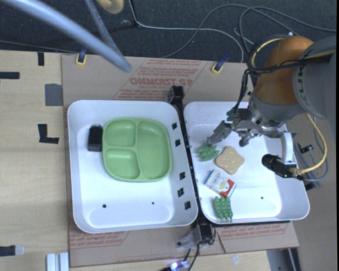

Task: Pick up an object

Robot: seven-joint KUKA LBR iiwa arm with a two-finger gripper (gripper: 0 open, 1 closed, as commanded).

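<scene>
My gripper (231, 136) hangs over the upper part of the right bin (271, 199), its fingers spread open with nothing between them. One fingertip (217, 135) points down-left toward a small green leafy piece (206, 151) just below it. A tan bread-like slice (229, 161) lies below the gripper, apart from it. Further toward the front lie a white and red packet (220, 183) and a green studded block (222, 207).
The left bin (74, 168) bears a green divided plate (137, 150) with a small black object (95, 138) at its left side. A black divider with clips (183, 151) runs between the bins. Cables (313, 168) hang off the arm at the right.
</scene>
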